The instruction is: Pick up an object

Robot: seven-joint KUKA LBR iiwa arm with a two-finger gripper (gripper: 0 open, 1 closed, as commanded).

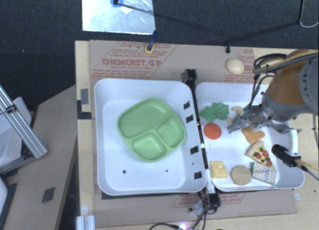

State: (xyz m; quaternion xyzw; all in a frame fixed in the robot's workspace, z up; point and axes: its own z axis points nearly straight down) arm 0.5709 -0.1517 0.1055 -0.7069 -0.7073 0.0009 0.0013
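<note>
The arm's gripper [238, 123] hangs low over the right bin [286, 181], among toy foods; whether it is parted or closed cannot be told, and nothing shows in its grasp. The nearest candidate, an orange piece [253, 135], flat and irregular, lies just beside it. For a clean pick, I judge it should centre over that piece, clear of the pizza slice [259, 153].

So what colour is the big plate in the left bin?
Light green: the divided plate, seen best in the camera view.

Even, bright overhead light; glare washes out the white bins [107, 139] and foil sheet [118, 5]; overall soft, slightly blurry
</note>
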